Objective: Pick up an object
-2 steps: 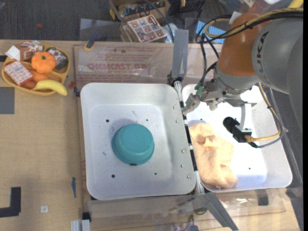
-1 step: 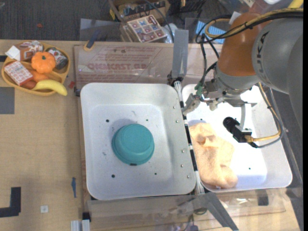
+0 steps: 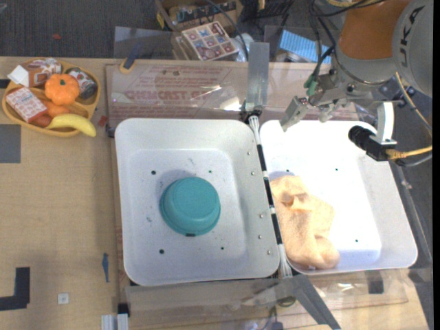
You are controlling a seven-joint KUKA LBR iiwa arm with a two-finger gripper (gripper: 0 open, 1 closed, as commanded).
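Teal bowl left bin | cloth, seemingly, right bin

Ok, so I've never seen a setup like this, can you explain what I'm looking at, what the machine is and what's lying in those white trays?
One camera looks down at a slant on a bench. The grey and orange machine at upper right is a robot arm; its pincer hangs above the far edge of the right bin. Nothing shows between its fingers. The left bin holds a teal bowl, upside down. The right bin holds a crumpled orange cloth against its left wall. A dish of toy food sits on the bench at upper left.
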